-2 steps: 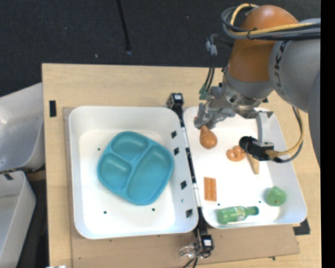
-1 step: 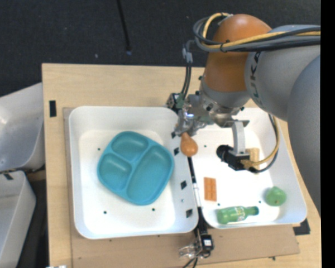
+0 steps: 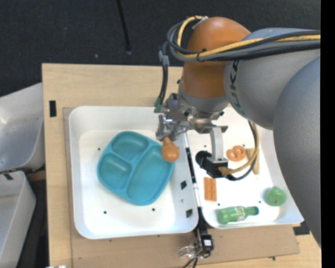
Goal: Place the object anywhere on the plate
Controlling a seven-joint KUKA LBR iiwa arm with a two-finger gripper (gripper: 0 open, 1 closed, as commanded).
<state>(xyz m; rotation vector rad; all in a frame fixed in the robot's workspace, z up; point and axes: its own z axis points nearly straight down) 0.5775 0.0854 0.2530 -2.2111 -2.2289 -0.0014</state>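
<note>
A blue plate with three compartments lies in the left bin. My gripper hangs over the plate's upper right rim, close to the wall between the two bins. It is shut on a small orange-brown, pear-shaped object, which sticks out below the fingers just above the plate's edge. The wrist hides the top of the object.
The right bin holds an orange ring-shaped piece, an orange block, a green bottle lying on its side and a green apple. The grey arm covers that bin's upper right part.
</note>
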